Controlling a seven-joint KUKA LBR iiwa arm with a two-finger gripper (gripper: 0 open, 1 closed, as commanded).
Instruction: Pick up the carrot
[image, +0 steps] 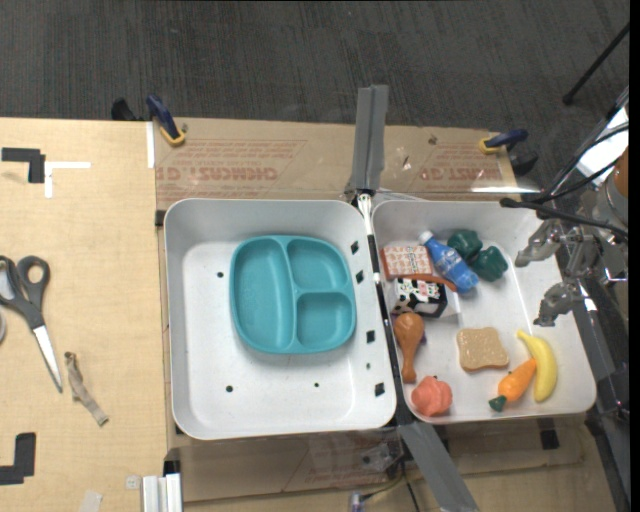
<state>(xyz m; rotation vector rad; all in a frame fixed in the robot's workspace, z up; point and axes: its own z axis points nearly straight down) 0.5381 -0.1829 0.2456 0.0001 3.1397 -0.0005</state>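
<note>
Your carrot (514, 384) lies in the right bin's (505, 212) near corner, touching the banana (538, 364) and just beside the toast (483, 349), so a grasp must dodge both. The claw (558, 270) hangs over the bin's right edge; whether it's open, you cannot tell.

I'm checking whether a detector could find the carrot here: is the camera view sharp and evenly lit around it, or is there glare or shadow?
In the camera view, the carrot is reasonably sharp and evenly lit, no glare on it; the banana lies right beside it; the right bin shows soft shadows only; the gripper looks dim and somewhat blurred against clutter.
</note>
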